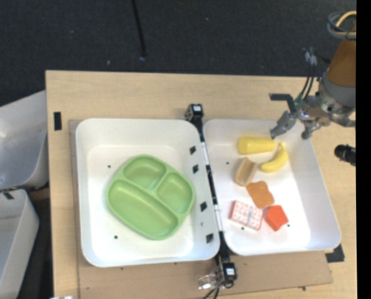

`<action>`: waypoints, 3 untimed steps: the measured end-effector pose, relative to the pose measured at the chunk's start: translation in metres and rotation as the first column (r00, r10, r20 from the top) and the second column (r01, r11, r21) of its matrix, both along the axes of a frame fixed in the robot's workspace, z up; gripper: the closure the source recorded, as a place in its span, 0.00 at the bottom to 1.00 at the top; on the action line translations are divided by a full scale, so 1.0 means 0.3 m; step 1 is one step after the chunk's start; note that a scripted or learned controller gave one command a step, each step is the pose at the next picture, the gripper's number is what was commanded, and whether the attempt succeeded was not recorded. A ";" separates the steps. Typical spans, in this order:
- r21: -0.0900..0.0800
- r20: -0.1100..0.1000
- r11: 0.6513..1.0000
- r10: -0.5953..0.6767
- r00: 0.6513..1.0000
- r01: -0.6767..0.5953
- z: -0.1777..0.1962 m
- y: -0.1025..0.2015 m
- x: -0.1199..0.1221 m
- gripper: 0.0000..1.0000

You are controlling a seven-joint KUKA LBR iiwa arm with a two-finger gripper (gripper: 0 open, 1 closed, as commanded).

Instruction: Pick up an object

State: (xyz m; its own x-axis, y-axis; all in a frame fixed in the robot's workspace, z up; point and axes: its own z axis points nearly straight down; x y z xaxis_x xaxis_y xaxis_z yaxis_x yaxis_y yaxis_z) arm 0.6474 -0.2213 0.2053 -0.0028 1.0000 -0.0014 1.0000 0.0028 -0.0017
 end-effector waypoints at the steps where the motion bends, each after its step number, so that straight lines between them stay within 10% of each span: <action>1: -0.001 0.001 1.000 0.002 1.000 -0.002 -0.139 -0.002 0.008 0.00; 2: 0.000 -0.005 1.000 0.004 1.000 -0.004 -0.275 -0.012 0.021 0.00; 3: -0.004 0.001 1.000 0.007 1.000 -0.007 -0.234 -0.015 0.023 1.00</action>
State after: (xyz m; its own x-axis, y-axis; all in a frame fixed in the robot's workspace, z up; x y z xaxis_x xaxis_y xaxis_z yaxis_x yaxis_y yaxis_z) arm 0.6544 -0.2258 0.1350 -0.0099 0.9999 -0.0055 1.0000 0.0099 -0.0002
